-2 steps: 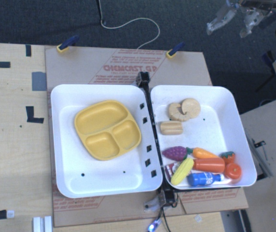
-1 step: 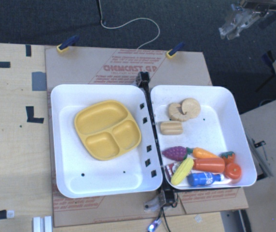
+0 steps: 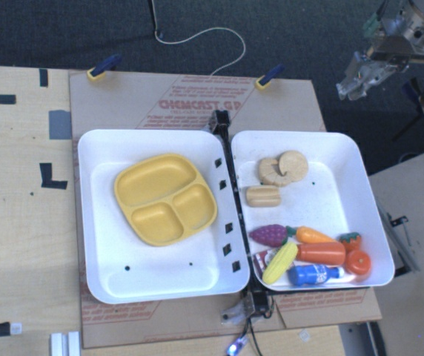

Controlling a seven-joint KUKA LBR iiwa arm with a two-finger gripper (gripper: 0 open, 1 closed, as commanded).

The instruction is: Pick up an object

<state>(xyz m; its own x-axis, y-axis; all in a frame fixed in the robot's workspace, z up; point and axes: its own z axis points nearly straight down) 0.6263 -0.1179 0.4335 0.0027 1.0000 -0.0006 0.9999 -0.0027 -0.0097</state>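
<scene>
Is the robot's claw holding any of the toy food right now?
No. The gripper hangs above the floor past the right bin, with nothing between its fingers. The toy food lies in that bin.
</scene>
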